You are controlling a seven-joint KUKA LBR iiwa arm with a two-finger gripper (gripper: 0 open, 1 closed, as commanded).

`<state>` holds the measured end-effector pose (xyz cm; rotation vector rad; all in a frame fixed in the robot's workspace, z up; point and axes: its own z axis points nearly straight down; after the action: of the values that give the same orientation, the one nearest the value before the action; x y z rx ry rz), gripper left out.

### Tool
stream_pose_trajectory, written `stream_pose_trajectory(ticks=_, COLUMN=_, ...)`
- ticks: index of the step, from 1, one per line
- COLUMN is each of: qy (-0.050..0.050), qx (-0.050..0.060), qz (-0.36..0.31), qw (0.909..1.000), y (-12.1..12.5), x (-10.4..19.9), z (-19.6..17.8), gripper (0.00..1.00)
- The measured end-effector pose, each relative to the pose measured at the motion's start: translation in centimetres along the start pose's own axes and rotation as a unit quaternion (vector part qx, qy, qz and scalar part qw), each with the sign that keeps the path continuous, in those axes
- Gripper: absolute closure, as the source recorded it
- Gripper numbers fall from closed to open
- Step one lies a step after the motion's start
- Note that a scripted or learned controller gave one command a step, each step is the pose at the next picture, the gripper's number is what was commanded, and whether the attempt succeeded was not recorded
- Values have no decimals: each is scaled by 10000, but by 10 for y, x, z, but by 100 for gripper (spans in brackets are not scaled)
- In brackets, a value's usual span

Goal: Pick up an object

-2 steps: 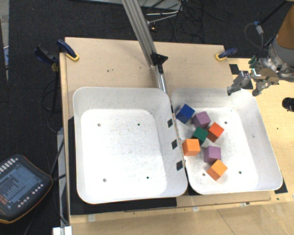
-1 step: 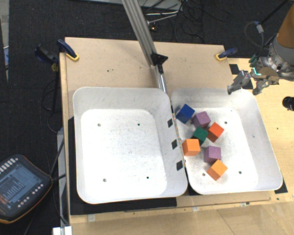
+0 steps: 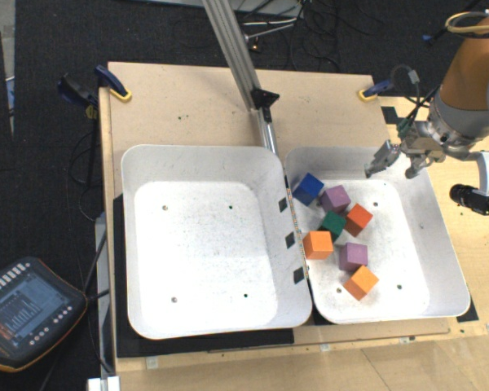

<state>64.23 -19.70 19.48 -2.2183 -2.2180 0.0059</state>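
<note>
Seven small cubes (image 3: 339, 235), blue, purple, green and orange, cluster in the right bin (image 3: 440, 275). The gripper (image 3: 398, 163) hangs above its far edge, fingers spread, nothing between them; the arm is cropped at the frame's right.

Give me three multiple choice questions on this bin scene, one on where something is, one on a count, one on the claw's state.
1. Where are the cubes?
A. left bin
B. right bin
C. bare bench

2. How many orange cubes?
A. one
B. two
C. three

3. The claw is:
A. open, holding nothing
B. clamped on a purple cube
C. resting in the left bin

Key: 1 B, all seven cubes cluster in the right bin. 2 C, orange cubes at and. 3 A, its fingers are spread above the right bin's far rim, nothing between them.
</note>
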Motion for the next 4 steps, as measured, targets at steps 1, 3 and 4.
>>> stream_pose_trajectory(ticks=1, qy=1, qx=0, qz=1, qw=10000, y=-1, x=-2, z=65, gripper=0)
stream_pose_trajectory(ticks=3, qy=-11, qx=-46, qz=-5, qw=10000, y=1, x=-1, z=88, gripper=100)
stream_pose_trajectory(ticks=4, qy=-17, qx=-74, qz=-15, qw=10000, y=3, x=4, z=25, gripper=100)
